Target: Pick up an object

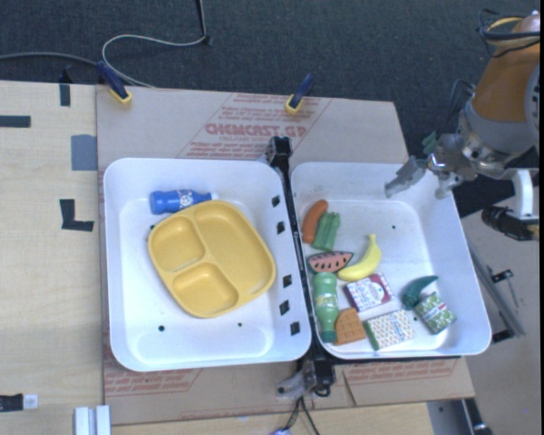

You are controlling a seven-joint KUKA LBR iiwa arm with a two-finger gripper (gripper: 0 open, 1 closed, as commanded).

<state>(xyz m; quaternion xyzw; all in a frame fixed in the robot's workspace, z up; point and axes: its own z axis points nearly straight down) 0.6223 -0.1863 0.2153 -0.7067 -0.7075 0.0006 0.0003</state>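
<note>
Cardboard [245,130] covers my bench over dark carpet [344,25]. From the black divider [286,234], the left bin [118,270] holds a yellow tray [211,257] and blue bottle [179,199]; the right bin [453,243] holds banana [366,258], carrot [314,220] and other toy food. My gripper [419,176] hangs over that bin's far rim, fingers spread, nothing between them.

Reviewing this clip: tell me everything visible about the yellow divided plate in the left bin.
The yellow divided plate looks like matte moulded plastic, a rounded rectangle with three recessed compartments: one large and two smaller, all holding nothing. It lies flat and upright on the floor of the left bin, turned at a slant to the bin's walls. Its upper edge sits right by a blue bottle; whether they touch is unclear.
</note>
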